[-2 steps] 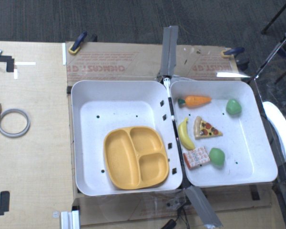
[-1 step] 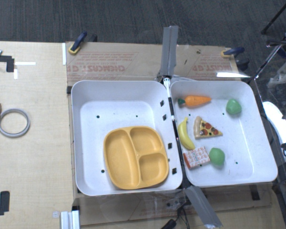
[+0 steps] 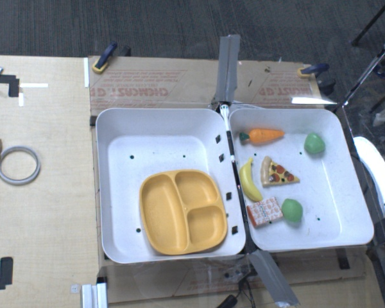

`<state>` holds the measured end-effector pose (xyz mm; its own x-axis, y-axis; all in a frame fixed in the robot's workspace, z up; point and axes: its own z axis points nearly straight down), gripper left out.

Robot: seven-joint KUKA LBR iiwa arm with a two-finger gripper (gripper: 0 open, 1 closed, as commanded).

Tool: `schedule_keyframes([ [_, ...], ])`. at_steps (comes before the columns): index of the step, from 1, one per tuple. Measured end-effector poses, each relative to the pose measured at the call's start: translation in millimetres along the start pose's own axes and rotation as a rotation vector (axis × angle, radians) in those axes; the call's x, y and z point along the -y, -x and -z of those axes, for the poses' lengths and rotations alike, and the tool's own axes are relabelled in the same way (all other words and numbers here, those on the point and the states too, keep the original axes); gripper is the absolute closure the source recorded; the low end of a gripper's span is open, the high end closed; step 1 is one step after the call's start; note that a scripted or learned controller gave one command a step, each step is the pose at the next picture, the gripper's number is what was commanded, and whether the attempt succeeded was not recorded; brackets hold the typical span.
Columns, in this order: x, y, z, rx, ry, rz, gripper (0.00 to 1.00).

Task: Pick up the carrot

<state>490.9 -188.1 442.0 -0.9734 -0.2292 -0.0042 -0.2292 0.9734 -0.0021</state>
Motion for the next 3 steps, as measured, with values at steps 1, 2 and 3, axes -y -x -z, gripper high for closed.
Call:
schedule_keyframes([
  [1,8,-4,0,0.000,0.001,0.245,0.00],
  [2,13,5,-1,0.000,0.003,0.716,0.00],
  [3,18,-3,-1,0.001,0.004,1.148,0.00],
])
